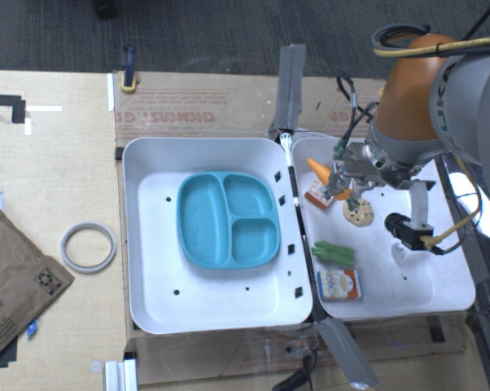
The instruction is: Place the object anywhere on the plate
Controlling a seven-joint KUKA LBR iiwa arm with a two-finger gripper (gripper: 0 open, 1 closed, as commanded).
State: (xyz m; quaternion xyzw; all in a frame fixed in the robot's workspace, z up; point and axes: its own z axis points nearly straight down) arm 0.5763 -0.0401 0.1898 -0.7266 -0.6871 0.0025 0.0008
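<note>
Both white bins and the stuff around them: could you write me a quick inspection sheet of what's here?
Surface: two white bins side by side, left bin and right bin, on a bench.
Job's things: blue plate in the left bin; carrot, cookie, green pod, small carton and a packet in the right bin.
Clutter: tape ring and cardboard box on the bench.
Claw: claw low over the packet, beside the cookie.
Cables: yellow cable over the arm.
Surroundings: dark floor.
</note>
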